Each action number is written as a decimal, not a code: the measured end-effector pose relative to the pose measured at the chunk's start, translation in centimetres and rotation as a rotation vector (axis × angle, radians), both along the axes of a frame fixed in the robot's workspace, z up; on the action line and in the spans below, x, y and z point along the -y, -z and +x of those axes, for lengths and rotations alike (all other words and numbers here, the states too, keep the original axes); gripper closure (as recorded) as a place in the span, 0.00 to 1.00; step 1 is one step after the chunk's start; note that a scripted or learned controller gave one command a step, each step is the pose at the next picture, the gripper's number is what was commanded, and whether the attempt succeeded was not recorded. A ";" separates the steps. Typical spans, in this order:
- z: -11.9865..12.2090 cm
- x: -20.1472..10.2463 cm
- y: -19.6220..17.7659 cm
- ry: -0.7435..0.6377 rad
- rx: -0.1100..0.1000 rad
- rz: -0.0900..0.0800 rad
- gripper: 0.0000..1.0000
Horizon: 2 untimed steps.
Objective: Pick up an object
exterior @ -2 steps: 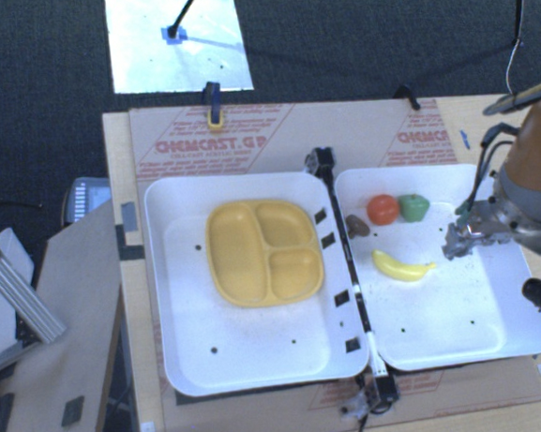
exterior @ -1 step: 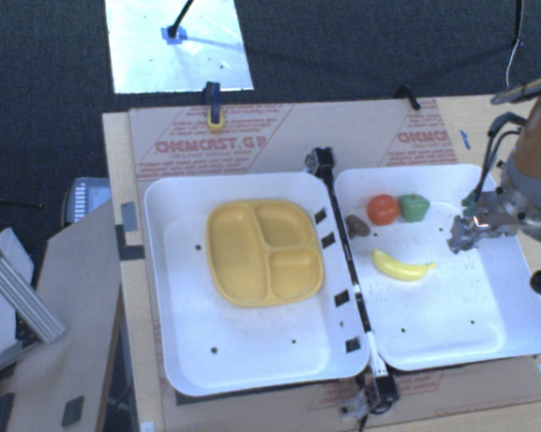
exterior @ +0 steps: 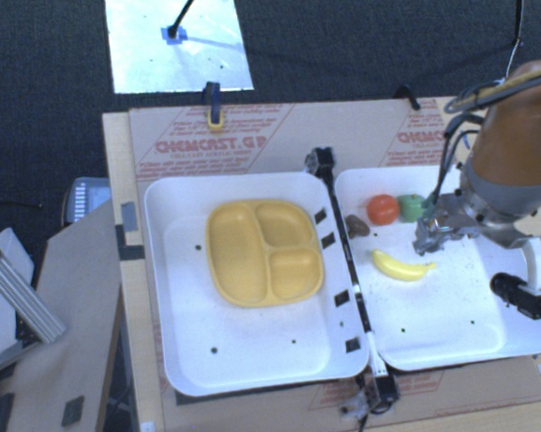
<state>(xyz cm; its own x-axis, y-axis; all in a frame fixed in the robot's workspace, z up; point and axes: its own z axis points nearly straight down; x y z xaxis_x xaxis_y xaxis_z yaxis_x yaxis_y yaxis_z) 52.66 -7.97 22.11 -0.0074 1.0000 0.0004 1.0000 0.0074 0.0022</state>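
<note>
Hovering pincer (exterior: 430, 237), grip state unclear, just above curved yellow banana (exterior: 402, 267).

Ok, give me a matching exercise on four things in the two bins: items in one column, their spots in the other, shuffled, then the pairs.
Items:
1. yellow divided tray
2. banana
3. red tomato
4. green object

Places:
A. right bin, between the tomato and the gripper
B. left bin, middle
C. right bin, just below the gripper
D. right bin, just right of the small brown object

Pairs: 1-B, 2-C, 3-D, 4-A
</note>
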 end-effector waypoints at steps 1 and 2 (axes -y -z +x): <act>-0.5 -6.2 -0.6 -0.003 0.000 0.001 1.00; -0.9 -12.4 -0.3 -0.001 -0.001 0.001 1.00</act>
